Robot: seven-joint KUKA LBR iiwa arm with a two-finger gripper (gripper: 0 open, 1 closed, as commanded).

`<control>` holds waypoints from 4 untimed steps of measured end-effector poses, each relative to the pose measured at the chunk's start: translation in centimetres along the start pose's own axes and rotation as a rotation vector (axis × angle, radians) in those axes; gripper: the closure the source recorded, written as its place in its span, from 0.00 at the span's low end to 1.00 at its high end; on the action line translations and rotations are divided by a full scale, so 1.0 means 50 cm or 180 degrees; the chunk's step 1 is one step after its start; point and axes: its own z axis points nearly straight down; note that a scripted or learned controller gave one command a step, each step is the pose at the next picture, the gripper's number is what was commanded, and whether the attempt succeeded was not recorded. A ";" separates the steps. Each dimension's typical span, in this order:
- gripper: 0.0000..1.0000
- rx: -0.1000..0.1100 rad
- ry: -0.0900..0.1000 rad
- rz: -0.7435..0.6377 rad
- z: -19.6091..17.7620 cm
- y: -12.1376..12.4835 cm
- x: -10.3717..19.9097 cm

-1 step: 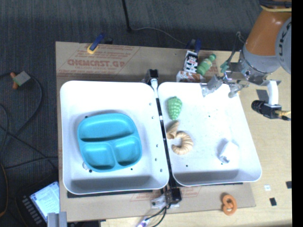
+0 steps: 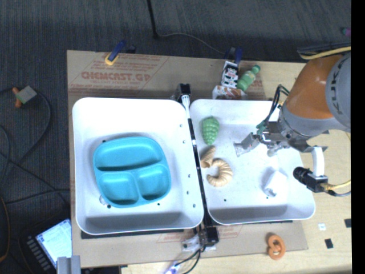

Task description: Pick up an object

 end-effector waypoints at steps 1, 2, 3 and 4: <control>0.00 -0.0001 -0.0001 0.0001 0.132 -0.009 -0.070; 0.00 -0.0009 -0.0001 -0.0006 0.091 0.004 -0.010; 0.00 -0.0023 -0.0005 -0.0005 0.153 0.087 0.045; 0.00 -0.0013 -0.0006 -0.0004 0.071 0.144 0.014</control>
